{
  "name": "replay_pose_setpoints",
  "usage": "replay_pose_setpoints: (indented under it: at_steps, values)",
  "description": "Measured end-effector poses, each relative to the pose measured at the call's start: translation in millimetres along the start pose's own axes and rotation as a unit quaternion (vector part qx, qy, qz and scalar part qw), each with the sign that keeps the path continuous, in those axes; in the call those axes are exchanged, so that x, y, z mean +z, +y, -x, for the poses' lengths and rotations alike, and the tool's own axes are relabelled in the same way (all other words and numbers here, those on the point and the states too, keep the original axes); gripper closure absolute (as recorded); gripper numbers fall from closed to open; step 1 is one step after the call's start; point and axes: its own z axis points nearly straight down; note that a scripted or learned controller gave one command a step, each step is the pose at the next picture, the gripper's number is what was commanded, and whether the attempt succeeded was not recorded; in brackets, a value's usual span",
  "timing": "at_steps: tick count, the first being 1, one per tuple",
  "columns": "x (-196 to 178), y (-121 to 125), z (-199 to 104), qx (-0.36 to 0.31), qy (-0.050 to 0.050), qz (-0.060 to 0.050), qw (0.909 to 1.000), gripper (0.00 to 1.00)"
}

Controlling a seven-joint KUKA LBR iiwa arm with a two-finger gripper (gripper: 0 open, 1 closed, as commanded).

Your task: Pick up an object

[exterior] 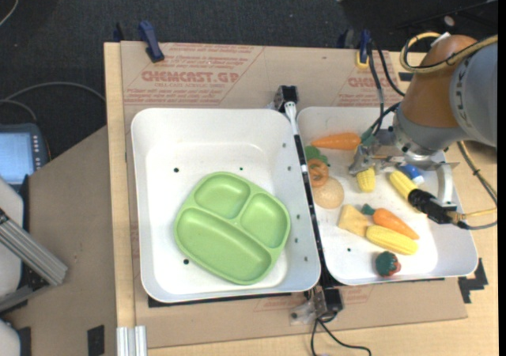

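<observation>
So the setup is two white bins clamped side by side on a cardboard-covered bench. The left bin [158, 157] has just a green divided plate [232, 225] sitting in its lower middle, and my guess is that's the drop-off side, kept bare so anything moved over is easy to spot. The right bin [451, 255] is where all the toy food is piled, so any pick has to come from there.

The arm comes in from the upper right of the frame, and the gripper [371, 163] is down low in the right bin's upper-middle area. I honestly can't tell whether the claw is wide or closed, the wrist body blocks it. It sits right at a small yellow corn piece [366, 180], so that looks like the target, though I wouldn't say it's grabbed.

Other stuff nearby: a carrot [336, 142] just to the upper left, another carrot [393, 222] lower down lying against a corn cob [393, 240], a cheese wedge [353, 221], and a red strawberry-ish thing [387, 264] near the bottom edge. It's crowded, so neighbours could easily get bumped.
</observation>
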Motion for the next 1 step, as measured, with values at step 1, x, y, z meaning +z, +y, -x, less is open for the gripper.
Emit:
replay_pose_setpoints:
  at_steps: [1]
  values:
    - [-95.9, -1.9, -56.0, -0.004, 0.001, 0.004, 1.0, 1.0]
